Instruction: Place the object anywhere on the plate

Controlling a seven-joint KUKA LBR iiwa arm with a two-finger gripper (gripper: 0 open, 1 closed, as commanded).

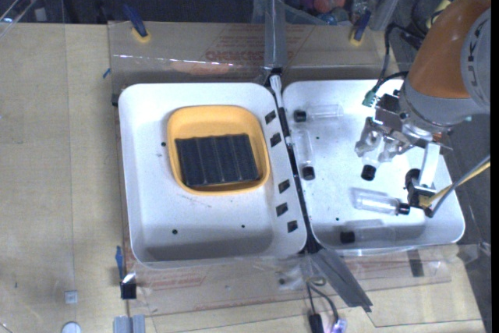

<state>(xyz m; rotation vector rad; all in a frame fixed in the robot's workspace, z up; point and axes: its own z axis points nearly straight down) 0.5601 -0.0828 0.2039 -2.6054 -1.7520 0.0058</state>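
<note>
Your bench carries two white bins side by side: the left bin holds the yellow plate, which already bears a dark ribbed block; the right bin holds several clear tubes with black caps.

The arm reaches over the right bin's right half, and the gripper hangs low there. Its fingers stand apart at a moderate spread, with nothing seen between them.

Step in hand, by my judgement: the pick, not yet made. The likeliest object is the tube lying flat just on the near side of the fingers, its black cap pointing right (which tube the program means, I cannot confirm). It lies beside the fingers, not between them.

Other tubes lie further left: one at the far edge, one along the divider, one at the near edge.

Your next move calls for shifting the gripper nearward over the tube, straddling it crosswise, closing, then carrying it left to the plate.
</note>
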